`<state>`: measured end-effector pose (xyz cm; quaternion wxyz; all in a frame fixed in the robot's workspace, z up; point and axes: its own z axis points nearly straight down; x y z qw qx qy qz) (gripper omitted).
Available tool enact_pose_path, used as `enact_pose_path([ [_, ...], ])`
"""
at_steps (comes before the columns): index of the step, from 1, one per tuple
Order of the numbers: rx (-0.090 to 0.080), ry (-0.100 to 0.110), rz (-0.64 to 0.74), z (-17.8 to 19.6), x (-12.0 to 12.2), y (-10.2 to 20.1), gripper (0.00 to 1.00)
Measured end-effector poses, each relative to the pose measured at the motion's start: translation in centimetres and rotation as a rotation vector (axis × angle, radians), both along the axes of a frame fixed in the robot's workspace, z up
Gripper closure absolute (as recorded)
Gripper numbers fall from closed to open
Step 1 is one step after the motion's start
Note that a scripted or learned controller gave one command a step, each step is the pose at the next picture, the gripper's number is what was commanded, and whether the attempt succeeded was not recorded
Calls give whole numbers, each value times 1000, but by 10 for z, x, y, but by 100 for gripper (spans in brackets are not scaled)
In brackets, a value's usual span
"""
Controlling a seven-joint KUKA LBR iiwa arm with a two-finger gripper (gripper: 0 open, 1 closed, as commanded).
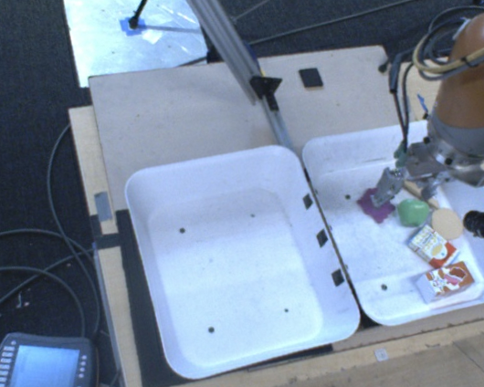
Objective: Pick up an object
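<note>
At the far left, off the bench on the dark floor, lies a grey control pendant [36, 380] with a pale screen, its cables looping beside it. On the bench, the left bin [222, 182] is a shallow white tray with a few small dark dots on its floor. A metal pole [228, 37] slants from the far side down to the gap between the two bins, and a small black square [311, 78] lies on the board just right of it. The right bin [373, 304] holds all the loose things, gathered in its right half. Leftmost is a purple object [376, 206], a small blocky piece whose long axis runs from near-left to far-right, its far end going under the tool. The gripper [395, 184] hangs directly over that end, below the grey arm [471, 101] with its orange band; whether the fingers are apart or closed on the purple piece cannot be told at this size. Just right and nearer sits a green rounded lump [413, 211], with no clear long axis. Nearer and right again is a tan round piece [446, 222], touching a small white and orange packet [428, 244] tilted on the diagonal. Nearest lies a red and white packet [448, 280], long axis roughly left to right, near the bin's near-right corner.
</note>
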<state>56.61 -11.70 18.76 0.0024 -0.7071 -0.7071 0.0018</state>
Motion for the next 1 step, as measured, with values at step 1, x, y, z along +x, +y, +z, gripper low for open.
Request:
enact_pose_path([
  [1,-1,-9,1,35,-38,23,0],
])
